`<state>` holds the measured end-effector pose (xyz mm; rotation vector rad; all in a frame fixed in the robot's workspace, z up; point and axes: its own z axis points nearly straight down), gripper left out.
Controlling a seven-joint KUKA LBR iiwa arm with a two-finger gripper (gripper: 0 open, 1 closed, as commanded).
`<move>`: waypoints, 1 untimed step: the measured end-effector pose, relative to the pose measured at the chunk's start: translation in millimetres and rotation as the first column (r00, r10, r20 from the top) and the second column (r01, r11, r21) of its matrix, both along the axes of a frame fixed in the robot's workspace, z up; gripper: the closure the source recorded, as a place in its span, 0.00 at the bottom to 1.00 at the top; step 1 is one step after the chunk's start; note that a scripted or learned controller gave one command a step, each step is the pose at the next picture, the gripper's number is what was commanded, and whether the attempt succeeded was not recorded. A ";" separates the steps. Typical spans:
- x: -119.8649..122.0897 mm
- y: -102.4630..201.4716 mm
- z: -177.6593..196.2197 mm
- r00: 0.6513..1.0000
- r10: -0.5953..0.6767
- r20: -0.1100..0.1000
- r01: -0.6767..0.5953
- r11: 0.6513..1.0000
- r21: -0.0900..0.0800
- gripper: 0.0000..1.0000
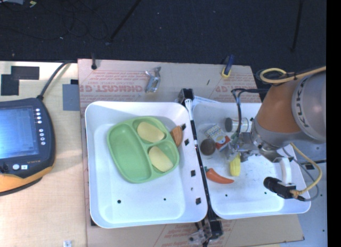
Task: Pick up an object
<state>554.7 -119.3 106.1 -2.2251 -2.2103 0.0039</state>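
I am reaching in from the right over the right bin (298,200), my orange band sitting above the wrist and my gripper (238,147) hanging low over the small clutter near that bin's middle. The metal of the tool is blurring into the things beneath it, so I cannot tell how wide it is standing or whether it is gripping anything.

Just beside the tool a yellow corn piece (234,166) is lying, with a red-orange pepper (218,176) a little nearer the divider and a dark brown ball (207,146) to the tool's left — all 3 are resting on the bin floor.

In the left bin (133,208) a green divided plate (125,155) is carrying 2 pale yellow pieces (151,132) in its smaller compartments.
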 end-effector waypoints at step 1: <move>-22.6 53.9 86.1 1.000 0.011 0.009 -0.011 1.000 0.001 1.00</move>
